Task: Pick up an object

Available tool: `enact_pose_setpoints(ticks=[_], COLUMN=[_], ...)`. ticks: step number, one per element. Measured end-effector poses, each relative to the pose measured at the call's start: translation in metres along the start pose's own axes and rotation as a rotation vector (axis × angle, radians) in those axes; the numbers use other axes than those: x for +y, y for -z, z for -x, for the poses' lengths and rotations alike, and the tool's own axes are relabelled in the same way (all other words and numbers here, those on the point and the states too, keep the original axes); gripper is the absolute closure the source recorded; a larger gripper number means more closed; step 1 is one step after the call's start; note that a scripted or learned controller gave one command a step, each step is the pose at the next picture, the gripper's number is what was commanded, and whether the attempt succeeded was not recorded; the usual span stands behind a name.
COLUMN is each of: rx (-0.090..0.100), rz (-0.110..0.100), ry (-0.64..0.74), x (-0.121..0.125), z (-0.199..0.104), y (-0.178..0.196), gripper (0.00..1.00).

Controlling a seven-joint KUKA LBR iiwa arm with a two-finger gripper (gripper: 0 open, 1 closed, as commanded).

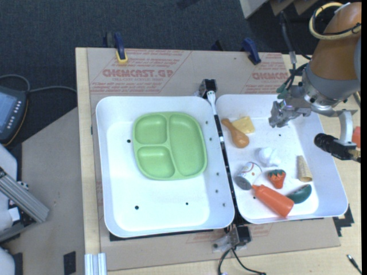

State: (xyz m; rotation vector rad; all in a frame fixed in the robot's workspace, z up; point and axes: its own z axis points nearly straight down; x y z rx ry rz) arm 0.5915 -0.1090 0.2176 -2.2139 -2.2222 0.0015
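The right bin holds several toy foods. An orange drumstick-like piece lies beside a yellow wedge at the bin's left back. A small white piece sits in the middle. Near the front are a grey spoon-like piece, a small orange-red fruit with a green top, an orange carrot, a dark green piece and a tan cylinder. My gripper hangs over the bin's back middle, right of the yellow wedge, with nothing seen held in it.
The left bin bears a green three-compartment plate. A black divider bar runs between the bins. Blue clamps hold the cardboard at the back. A black handle juts in at the right.
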Motion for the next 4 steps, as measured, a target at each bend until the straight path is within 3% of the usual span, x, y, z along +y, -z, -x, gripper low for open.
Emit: enact_pose_setpoints(ticks=[2,3,4], rx=[0.0,-0.002,-0.002], rz=[0.0,0.0,0.004], ry=[0.001,-0.005,-0.005], x=[-0.075,-0.083,-0.088], z=[-0.094,-0.097,-0.088], y=[0.014,-0.003,0.004], gripper=[1.0,1.0,1.0])
